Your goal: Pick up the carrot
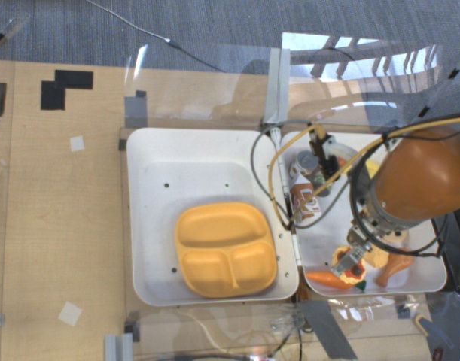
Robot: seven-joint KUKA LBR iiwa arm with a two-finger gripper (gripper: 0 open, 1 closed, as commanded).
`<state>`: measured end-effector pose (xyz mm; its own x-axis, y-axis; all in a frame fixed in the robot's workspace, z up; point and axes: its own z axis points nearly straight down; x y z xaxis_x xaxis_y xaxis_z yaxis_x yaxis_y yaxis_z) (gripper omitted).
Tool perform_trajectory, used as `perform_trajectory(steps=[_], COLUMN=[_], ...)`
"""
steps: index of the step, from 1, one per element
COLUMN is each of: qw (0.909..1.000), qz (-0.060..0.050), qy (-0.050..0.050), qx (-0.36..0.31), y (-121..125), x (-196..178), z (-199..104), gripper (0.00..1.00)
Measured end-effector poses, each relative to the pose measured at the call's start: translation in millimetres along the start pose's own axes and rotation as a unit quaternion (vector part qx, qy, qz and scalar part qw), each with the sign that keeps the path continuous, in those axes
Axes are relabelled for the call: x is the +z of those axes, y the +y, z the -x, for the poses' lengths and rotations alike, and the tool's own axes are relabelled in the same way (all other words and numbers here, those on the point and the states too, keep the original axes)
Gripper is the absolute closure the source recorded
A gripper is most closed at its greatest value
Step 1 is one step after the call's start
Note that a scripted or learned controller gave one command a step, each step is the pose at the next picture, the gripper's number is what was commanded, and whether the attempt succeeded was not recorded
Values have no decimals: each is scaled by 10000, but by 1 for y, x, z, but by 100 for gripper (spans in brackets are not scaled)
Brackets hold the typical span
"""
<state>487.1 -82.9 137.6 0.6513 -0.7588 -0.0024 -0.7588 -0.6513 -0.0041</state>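
Lying along the right white bin's (433,280) front edge, the tapered orange carrot (325,280) needs the two-finger gripper (352,259), jaw state I cannot tell, lowered squarely astride it.

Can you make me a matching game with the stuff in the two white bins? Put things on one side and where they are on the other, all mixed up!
Things:
1. yellow divided plate
2. carrot
3. can
4. gripper

Places:
A. lying along the near edge of the right bin
B. in the left bin
C. hanging just above the carrot
D. by the wall between the two bins, on the right bin's side

Pairs: 1-B, 2-A, 3-D, 4-C
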Motion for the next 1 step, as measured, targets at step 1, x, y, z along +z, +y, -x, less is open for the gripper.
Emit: perform_trajectory(steps=[1], qw=[9813], qz=[-7], qy=[36], qx=[-1927], y=[5], x=[-156], z=[-27], gripper=[100])
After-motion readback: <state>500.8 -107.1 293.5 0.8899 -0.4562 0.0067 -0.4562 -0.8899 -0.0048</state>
